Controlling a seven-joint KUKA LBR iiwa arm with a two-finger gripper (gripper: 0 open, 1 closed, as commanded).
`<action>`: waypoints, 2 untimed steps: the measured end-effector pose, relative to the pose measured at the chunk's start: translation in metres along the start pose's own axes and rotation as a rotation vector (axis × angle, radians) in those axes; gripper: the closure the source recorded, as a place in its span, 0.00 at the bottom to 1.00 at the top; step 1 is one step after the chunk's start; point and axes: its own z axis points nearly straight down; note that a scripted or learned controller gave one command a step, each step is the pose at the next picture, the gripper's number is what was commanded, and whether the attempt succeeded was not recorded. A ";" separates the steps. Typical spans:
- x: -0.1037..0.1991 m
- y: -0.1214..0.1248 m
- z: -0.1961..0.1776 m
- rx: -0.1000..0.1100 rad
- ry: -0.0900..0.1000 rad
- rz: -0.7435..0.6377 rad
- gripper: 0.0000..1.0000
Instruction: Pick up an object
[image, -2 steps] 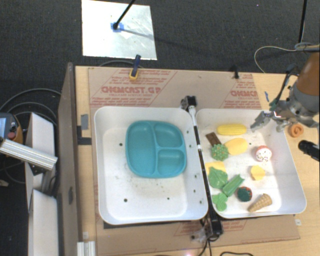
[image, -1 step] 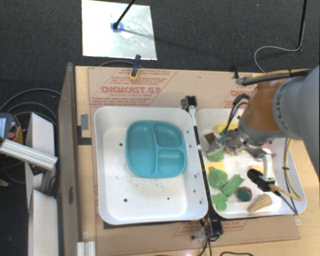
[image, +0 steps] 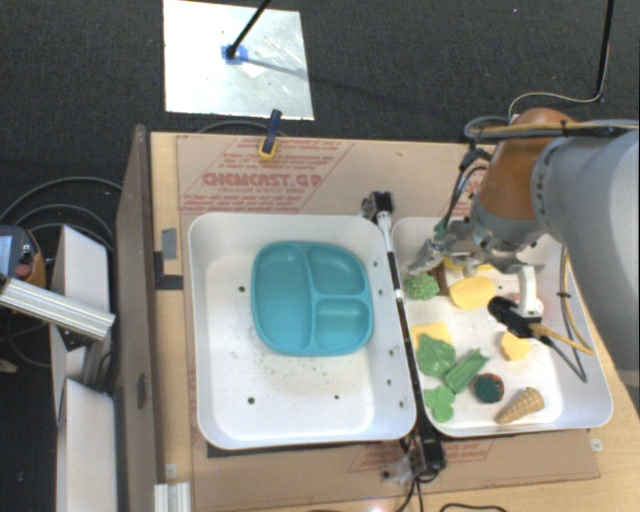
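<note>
Several toy foods lie in the right bin (image: 590, 400). A green broccoli (image: 421, 287) sits at its left wall, with a yellow piece (image: 472, 292) beside it. Further forward lie a yellow wedge (image: 432, 332), a green leaf (image: 434, 356), a green pickle (image: 466, 370), a red and green ball (image: 488, 388) and a waffle cone (image: 521, 405). My gripper (image: 434, 260) hangs low over the bin's back left corner, just above the broccoli. The grey arm with its orange band (image: 510, 175) covers the bin's back right part.
The left bin (image: 225, 400) holds a teal divided plate (image: 310, 298). A ridge (image: 395, 290) separates the two bins. A black part with cables (image: 515, 318) hangs from the arm over the right bin. Cardboard (image: 260, 175) lies behind the bins.
</note>
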 end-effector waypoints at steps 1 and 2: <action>0.001 0.000 -0.012 -0.006 0.002 0.000 1.00; -0.055 0.008 -0.108 0.010 -0.005 0.008 1.00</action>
